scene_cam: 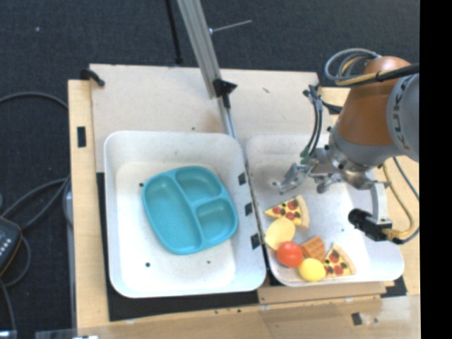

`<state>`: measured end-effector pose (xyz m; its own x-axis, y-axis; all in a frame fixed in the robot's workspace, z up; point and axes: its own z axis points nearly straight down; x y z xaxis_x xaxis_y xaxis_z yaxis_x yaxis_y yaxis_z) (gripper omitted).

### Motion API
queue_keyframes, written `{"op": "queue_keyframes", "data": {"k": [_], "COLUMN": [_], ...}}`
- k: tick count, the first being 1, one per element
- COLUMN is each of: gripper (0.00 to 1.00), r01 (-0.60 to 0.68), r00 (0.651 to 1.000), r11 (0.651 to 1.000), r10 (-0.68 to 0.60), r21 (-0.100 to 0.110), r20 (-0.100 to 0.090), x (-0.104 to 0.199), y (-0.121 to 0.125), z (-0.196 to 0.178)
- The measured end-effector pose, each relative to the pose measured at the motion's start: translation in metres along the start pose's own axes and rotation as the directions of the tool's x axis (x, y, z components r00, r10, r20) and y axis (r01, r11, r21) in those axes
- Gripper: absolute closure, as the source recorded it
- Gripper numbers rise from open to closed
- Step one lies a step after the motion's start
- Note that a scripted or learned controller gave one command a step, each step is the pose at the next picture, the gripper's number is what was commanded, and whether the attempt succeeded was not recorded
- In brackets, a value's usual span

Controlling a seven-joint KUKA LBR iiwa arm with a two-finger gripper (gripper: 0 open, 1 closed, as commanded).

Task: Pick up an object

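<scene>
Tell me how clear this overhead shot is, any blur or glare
Camera view: even, soft lighting, no strong glare on the white bins; the teal divided plate and toy pizza slice read fairly sharp; the hand looks small and slightly soft, so its fingers are hard to resolve; faint shadows beneath the arm.

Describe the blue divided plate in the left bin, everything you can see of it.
The blue divided plate is a turquoise, plastic-looking tray with rounded corners and three compartments, one large and two smaller. It lies flat and rotated askew on the floor of the left bin, near the middle, right side up, with nothing in it or touching it.
</scene>
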<state>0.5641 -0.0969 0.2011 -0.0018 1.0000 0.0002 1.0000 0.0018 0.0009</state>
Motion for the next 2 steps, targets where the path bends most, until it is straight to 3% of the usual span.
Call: {"op": "queue_keyframes", "data": {"k": [1,2], "gripper": [0.0,0.0], "r01": [-0.002,-0.003], "r00": [1.0,1.0], "r11": [1.0,1.0], "r10": [0.002,0.003], "r21": [-0.001,0.006], "r20": [0.0,0.001], "x": [0.0,-0.004], "y": [0.0,0.002], "z": [0.0,0.063]}}
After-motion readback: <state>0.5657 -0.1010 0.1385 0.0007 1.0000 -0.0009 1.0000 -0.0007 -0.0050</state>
